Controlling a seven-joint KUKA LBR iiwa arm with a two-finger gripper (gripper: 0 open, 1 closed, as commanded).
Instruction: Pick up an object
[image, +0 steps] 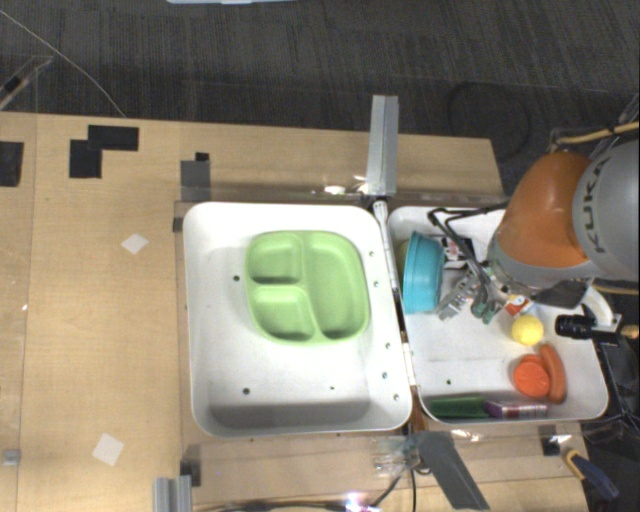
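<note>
From the camera above the bench, the arm (560, 215) reaches in from the right and hangs low over the right bin (440, 375), its orange band hiding much of that bin's far half. The gripper (468, 297) sits down among the clutter, just beside a teal bowl (421, 272) that stands tipped up on its edge against the bin's left wall; whether the pincer is spread or pressed together I cannot tell, because the metal parts blur into each other and the wrist covers them. Nothing shows plainly between its tips, so I would judge the pick as not yet done: the reach into the bin is made, and the grasp and the lift are left. The bowl looks the likeliest target, being nearest the tool. It stands with its rim running roughly from the far side of the bin toward the near side, its open face turned toward the divider between the bins. Close to the arm lie a small yellow ball (527, 329), an orange carrot-like toy (539, 374) and, along the near wall, a green marker (460, 407) lying left to right. The left bin (215, 300) holds a green divided plate (305, 286) lying flat, well apart from the gripper.
</note>
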